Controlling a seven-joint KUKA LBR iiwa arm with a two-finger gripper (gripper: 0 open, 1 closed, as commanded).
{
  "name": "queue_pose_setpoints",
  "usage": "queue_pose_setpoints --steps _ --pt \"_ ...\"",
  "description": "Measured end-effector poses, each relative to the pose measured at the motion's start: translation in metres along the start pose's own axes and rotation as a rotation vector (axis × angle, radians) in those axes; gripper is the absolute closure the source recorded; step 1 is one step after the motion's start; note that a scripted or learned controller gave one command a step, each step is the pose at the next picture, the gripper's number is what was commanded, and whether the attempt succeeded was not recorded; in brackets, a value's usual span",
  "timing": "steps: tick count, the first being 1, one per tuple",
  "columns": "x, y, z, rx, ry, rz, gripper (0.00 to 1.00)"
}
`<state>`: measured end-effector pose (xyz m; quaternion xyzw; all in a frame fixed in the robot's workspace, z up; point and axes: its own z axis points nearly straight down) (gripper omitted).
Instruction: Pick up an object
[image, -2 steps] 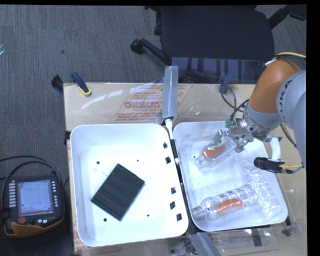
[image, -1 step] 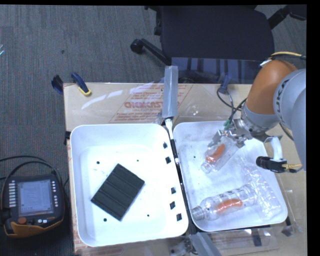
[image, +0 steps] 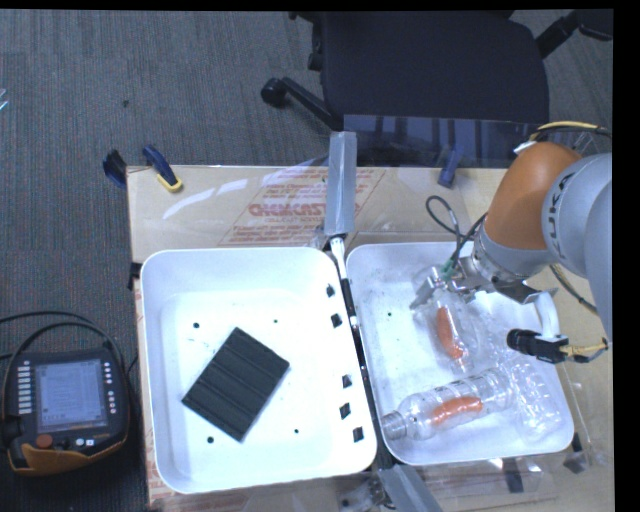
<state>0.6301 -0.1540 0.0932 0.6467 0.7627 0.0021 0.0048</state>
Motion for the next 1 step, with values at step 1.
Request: queue_pose_setpoints --steps 1 --pt "0.0245 -0.0376 0.0000 0.000 0.002 -0.123 0.00"
